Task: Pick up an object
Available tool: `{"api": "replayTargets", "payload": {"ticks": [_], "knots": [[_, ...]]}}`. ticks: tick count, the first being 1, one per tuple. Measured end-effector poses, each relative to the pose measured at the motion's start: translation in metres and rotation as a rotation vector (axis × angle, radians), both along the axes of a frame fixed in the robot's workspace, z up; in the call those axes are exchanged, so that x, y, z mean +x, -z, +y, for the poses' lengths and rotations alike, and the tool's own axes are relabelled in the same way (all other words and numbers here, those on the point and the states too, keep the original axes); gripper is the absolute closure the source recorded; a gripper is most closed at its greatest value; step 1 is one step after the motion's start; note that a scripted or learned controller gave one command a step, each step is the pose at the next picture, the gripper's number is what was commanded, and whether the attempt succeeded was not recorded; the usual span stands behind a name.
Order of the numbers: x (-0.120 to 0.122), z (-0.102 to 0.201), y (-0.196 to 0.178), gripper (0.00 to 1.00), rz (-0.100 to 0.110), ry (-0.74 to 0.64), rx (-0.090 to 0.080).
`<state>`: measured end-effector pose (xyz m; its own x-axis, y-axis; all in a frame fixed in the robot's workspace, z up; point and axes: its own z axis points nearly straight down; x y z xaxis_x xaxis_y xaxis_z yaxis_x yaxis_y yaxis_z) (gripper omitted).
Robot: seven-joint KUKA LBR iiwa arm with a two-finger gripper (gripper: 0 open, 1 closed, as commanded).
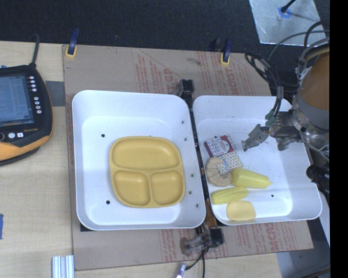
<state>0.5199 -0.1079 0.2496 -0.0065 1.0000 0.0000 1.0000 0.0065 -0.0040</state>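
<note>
**Hovering hand, cluster of yellow pieces below**

Reaching in from the right, the hand [256,138] hangs over the right bin [290,204], its fingers parted with nothing between them. Below and left of it lie a small red-and-white packet [218,146] whose printing is too small to read, a round tan disc [220,171], and three yellow pieces: a yellow oblong [250,179], a yellow stick [229,195] and a yellow block [240,211]. The left bin [90,155] holds a yellow divided plate [146,170]. Red lettering runs across the cardboard sheet [162,68] on the bench [23,213], illegible here. A teach pendant [14,112] sits at the far left.
</note>
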Motion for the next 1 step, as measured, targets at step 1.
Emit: {"api": "replayTargets", "payload": {"ticks": [1], "knots": [[-0.0253,-0.0177,0.0986,0.0,0.002,0.002,0.0]]}}
